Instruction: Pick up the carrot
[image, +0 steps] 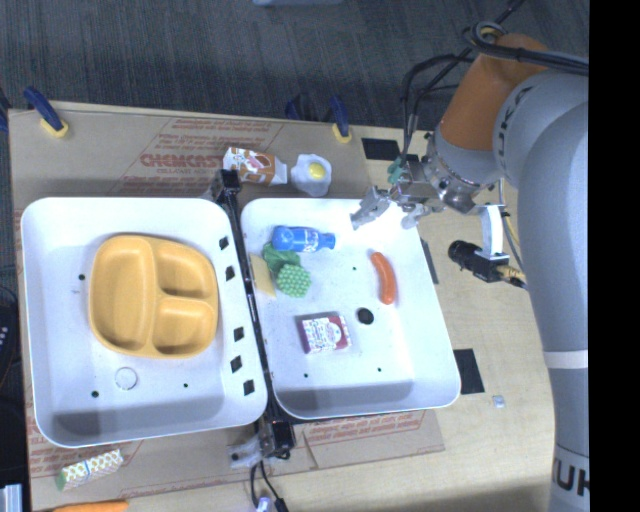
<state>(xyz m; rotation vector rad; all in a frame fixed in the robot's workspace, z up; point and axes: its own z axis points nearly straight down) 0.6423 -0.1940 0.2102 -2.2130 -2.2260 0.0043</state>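
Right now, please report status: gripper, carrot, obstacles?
Gripper above right bin's far edge, holding nothing. Carrot lies free in right bin. Nothing covering it.

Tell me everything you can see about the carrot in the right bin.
The carrot is a small orange piece, long and slightly curved, with rounded ends and a smooth, plastic-looking surface. It lies flat on the floor of the right bin, near its right wall, with its length running from the far side to the near side. Nothing touches it: a small dark spot sits just below and to its left, and the gripper is above it, apart from it.
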